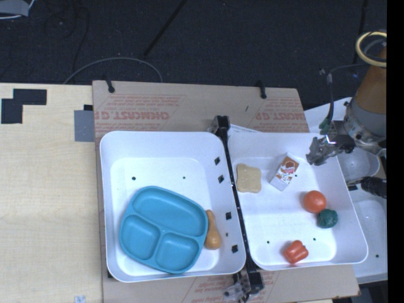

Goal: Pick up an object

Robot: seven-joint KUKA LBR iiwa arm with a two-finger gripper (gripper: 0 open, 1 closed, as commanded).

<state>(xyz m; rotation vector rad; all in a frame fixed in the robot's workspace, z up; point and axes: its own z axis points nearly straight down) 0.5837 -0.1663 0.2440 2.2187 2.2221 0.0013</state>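
The right bin [353, 229] holds a tan bread slice [249, 178], a small white carton [285, 172], an orange-red ball [314, 201], a dark green round item [327, 218] and a red pepper-like piece [295, 251]. My gripper [320, 150] hangs over the bin's upper right corner, to the right of the carton and apart from it. Nothing shows between its tips. The arm's orange band [374, 87] is at the right edge.
In the left bin [113, 169] lies a blue divided plate [163, 229], with an orange carrot-like piece [213, 232] beside its right rim. A black divider clip [222, 126] sits where the bins meet. Cables [328, 100] run near the wrist.
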